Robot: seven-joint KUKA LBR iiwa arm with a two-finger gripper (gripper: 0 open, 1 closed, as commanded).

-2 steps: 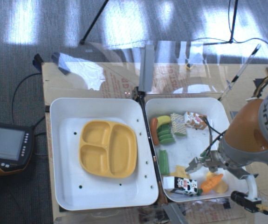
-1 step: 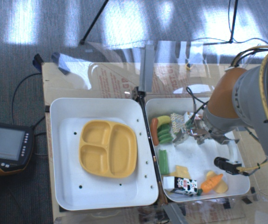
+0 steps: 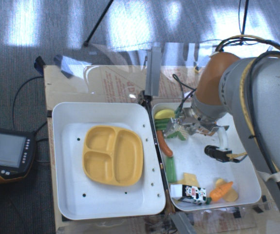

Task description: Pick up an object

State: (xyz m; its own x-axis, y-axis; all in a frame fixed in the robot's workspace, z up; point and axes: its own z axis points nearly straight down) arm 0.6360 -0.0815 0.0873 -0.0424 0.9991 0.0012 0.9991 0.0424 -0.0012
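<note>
Item: gripper (image 3: 175, 129), low at the right bin's (image 3: 249, 172) top-left corner; I cannot tell its state.
Item: green toy (image 3: 162, 124), touching it on the side toward the bin's left wall.
Item: sausage (image 3: 165, 144), just beside, long axis along that wall.
</note>
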